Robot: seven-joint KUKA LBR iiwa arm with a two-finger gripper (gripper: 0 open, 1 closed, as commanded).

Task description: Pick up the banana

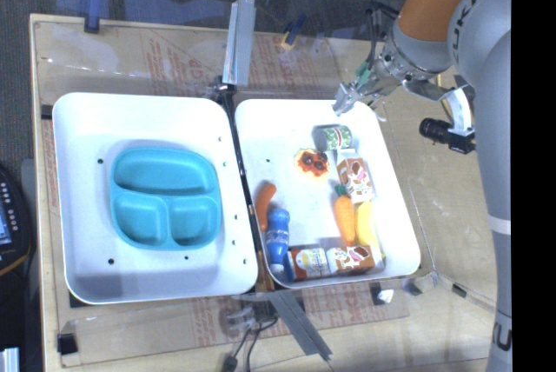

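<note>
Camera view from above shows us two white bins side by side. We see the banana [367, 226] lying near the right wall of the right bin [395, 188], toward its front, just beside an orange carrot [346, 219] on its left. Our gripper [346, 101] hangs over the far rim of that same bin, well apart from the banana, which lies toward the near end of the bin from it. We cannot tell how the gripper is set, and we see nothing in its grasp.

Between gripper and banana we see a small green can [334, 136] and a printed carton [354, 177]. A blue bottle [277, 237] stands near the left wall, and a long juice box [334, 260] lies along the front wall. The left bin [78, 127] holds a blue divided tray [165, 195].
</note>
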